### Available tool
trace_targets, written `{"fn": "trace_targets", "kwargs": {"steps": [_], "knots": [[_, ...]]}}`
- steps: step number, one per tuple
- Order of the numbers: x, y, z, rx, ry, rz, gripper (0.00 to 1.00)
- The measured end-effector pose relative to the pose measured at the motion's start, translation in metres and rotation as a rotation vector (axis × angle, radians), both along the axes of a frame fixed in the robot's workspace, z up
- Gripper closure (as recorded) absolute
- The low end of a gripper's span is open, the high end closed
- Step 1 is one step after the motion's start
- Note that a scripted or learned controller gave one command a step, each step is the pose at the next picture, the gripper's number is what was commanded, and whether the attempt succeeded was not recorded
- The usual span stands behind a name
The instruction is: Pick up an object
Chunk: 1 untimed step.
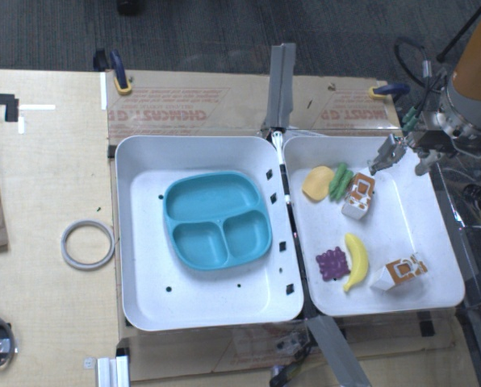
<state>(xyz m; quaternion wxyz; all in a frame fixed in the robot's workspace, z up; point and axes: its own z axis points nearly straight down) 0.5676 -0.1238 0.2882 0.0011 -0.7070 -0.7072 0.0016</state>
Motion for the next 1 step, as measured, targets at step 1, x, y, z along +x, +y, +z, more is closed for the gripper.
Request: {"fn": "trace_targets", "kwargs": {"steps": [1], "knots": [[-0.0641,0.0110,-0.1970,0.002,-0.003,0.192,0.00]]}}
